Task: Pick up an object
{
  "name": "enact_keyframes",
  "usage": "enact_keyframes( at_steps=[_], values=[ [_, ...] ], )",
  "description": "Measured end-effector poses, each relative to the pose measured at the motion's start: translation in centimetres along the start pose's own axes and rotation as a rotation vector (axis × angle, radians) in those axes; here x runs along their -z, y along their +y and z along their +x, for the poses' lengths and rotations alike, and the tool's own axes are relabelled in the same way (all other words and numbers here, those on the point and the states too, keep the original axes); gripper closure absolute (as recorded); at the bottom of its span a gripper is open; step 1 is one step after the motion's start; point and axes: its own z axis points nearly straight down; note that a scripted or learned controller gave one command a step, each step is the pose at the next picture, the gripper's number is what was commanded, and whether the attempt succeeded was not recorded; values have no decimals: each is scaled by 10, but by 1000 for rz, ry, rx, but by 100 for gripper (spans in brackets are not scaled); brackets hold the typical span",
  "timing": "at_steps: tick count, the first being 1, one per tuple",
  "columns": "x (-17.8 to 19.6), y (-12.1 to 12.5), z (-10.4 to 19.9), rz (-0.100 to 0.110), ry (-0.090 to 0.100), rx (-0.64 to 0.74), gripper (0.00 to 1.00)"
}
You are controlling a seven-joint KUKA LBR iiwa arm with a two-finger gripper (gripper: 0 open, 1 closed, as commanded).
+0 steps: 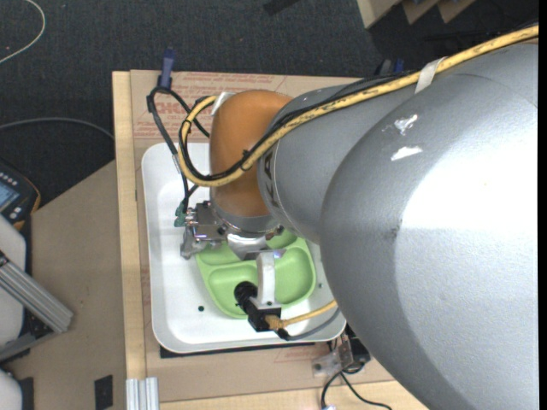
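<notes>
A light green plastic dish (286, 282) with shallow compartments lies in the white bin (167, 254), toward its near right part. The arm's orange band and wrist hang right over the dish's far edge, and the gripper (248, 250) points down at the dish from above. The wrist hides the gripper's tips and the dish's far part. A small dark speck (201, 307) lies on the bin floor left of the dish.
The big grey arm covers the right half of the view, including the second bin. Yellow and black cables loop around the wrist. The bin's left strip shows bare white floor. The wooden bench edge (128, 229) runs along the left.
</notes>
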Motion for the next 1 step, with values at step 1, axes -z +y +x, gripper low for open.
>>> enact_keyframes(
  at_steps=[1],
  values=[
    [203, -35, -1, -26, 9, 1, 0]
  ],
)
